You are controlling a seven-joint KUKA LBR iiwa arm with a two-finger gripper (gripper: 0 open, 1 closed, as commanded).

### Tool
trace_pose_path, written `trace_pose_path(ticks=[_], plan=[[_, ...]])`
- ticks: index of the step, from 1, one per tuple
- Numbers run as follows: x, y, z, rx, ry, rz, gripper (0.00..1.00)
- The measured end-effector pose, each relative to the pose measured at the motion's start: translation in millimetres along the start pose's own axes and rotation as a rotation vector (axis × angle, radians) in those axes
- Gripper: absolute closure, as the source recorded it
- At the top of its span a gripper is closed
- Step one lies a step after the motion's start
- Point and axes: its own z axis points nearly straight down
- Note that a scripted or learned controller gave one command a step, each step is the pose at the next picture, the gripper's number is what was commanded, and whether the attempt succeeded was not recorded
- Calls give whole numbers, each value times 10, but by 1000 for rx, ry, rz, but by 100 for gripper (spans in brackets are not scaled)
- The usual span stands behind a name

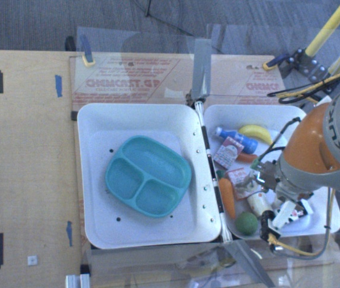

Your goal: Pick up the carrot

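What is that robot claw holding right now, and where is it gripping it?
It cannot be told. The gripper hangs over the right bin, with nothing visibly between its fingers. The carrot lies in that bin, left of the gripper.

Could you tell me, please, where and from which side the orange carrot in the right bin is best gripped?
Probably at mid-length, from straight above. The slim orange carrot lies flat, lengthwise along the right white bin's left wall, so closing across its narrow width suits it. Its lower tip sits by the round green fruit, and packets crowd its right side, so the middle offers the most room. The end effector is to its right.
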Motion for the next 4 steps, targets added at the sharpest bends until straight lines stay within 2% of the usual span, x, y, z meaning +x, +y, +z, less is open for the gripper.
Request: trace_pose_path(ticks=[1, 2, 3, 4], plan=[[-11, 34, -123, -9, 2, 6, 100], [323, -194, -930, 9, -14, 483, 100], [681, -407, -928, 10, -14, 479, 100], [598, -369, -926, 12, -13, 297, 100]])
